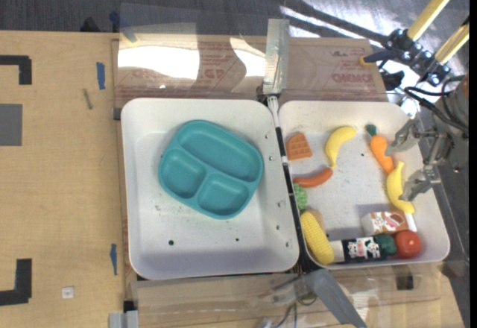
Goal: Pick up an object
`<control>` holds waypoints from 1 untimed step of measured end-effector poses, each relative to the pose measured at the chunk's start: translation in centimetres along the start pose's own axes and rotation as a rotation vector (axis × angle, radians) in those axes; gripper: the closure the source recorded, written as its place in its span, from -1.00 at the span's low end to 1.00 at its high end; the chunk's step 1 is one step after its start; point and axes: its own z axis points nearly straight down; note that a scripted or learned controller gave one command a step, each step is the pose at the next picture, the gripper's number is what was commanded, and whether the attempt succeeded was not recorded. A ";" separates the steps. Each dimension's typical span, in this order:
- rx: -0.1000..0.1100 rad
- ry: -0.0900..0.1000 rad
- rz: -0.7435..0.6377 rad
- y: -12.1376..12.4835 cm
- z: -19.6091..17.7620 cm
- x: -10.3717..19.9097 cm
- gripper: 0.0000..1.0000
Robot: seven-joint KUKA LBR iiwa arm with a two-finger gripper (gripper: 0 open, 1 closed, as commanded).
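**Teal tray on the left, toy food and gripper on the right**

Teal, three-compartment tray [212, 168] lies tilted in the left bin [141, 244], alone on the white floor. Across the divider, the right bin [350, 207] holds toy food: a waffle piece [299, 146] near the top, a red sausage [313, 178] below it, a corn cob [316, 238] at the bottom left, and a curved banana [340, 142]. Further right sit an orange carrot [381, 151], a second banana [396, 187], a small carton [384, 221], a dark bottle [369, 248] and a red tomato [408, 243]. The gripper [417, 162] hangs at the bin's right edge, fingers spread apart with nothing between them, just beside the second banana.
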 end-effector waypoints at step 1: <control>-0.002 0.010 0.198 -5.4 12.8 -3.6 -1.00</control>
